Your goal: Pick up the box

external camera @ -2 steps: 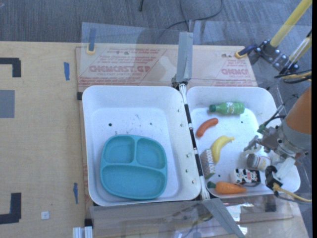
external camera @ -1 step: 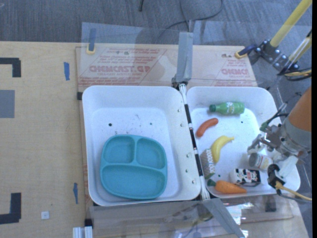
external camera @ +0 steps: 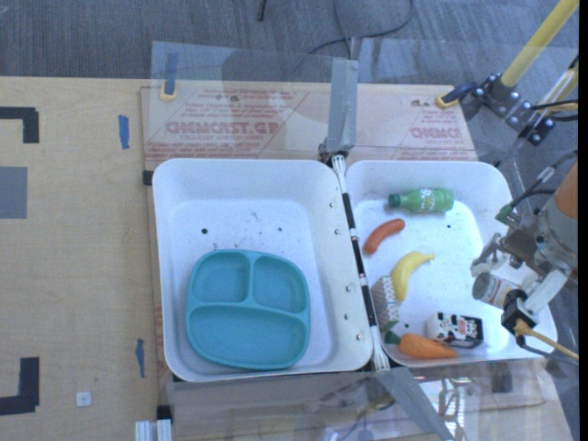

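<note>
Two white bins sit side by side on the desk (external camera: pixel 73 246). The left bin (external camera: pixel 175 191) holds a teal divided plate (external camera: pixel 248 309). The right bin (external camera: pixel 491 186) holds a green bottle (external camera: pixel 421 200), a banana (external camera: pixel 409 271), an orange sausage (external camera: pixel 384 234), a carrot (external camera: pixel 425 345) and, just above the carrot near the front wall, the box (external camera: pixel 455 328). The pincer (external camera: pixel 510 288) hangs over the bin's right edge; whether it is spread, I cannot tell
</note>
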